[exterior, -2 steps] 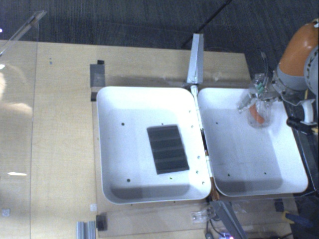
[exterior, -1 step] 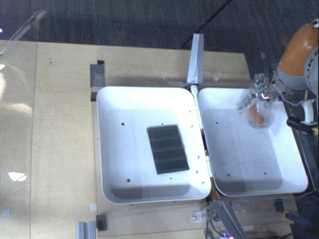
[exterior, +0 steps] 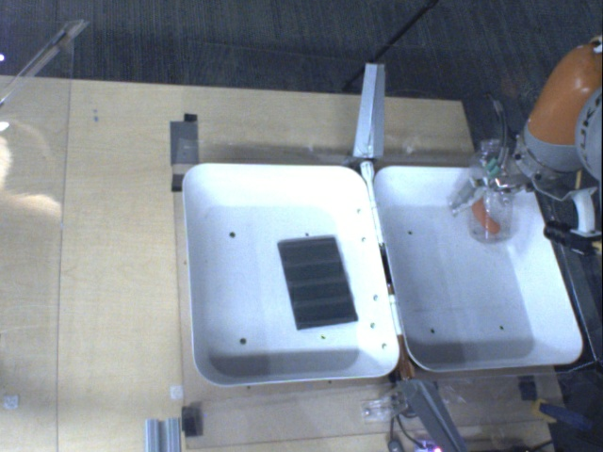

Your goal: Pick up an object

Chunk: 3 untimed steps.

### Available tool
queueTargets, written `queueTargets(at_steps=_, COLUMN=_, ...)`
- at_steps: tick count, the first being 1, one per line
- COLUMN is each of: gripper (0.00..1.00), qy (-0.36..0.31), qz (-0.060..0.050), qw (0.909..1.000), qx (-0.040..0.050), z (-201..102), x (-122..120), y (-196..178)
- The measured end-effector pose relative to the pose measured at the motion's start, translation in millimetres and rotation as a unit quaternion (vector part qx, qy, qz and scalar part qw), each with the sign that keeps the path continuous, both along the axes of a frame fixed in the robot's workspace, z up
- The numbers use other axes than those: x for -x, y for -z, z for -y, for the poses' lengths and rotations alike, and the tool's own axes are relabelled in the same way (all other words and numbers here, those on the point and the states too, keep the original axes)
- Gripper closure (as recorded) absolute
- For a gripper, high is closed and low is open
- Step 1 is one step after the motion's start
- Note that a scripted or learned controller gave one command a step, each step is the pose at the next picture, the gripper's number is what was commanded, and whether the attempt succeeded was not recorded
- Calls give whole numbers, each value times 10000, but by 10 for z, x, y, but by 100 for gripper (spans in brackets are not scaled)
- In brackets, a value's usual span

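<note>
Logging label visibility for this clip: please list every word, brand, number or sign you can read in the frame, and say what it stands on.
None can be read.
The dark ridged pad in the left bin: no lettering visible.
The small orange object in the right bin, under the gripper: too small and blurred to tell.
The arm's orange band: no marking visible.

We see a light wooden tabletop [exterior: 113, 281] from above. Behind it the floor [exterior: 236, 17] is dark grey, like carpet. A thin black line [exterior: 415, 12] runs slanted across that floor. A grey metal bar [exterior: 369, 111] stands at the back of the wood. A bright shine [exterior: 14, 158] falls on the left side.
</note>
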State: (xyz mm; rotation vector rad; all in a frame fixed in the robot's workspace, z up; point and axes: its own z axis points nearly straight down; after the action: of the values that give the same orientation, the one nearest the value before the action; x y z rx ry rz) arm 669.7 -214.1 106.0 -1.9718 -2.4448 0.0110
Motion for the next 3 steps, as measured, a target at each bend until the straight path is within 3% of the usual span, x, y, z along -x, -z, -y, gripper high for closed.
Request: queueTargets(at_steps=3, gripper=0, qy=-256, qz=-17, qw=9997, qx=3, z=12, x=10, y=9)
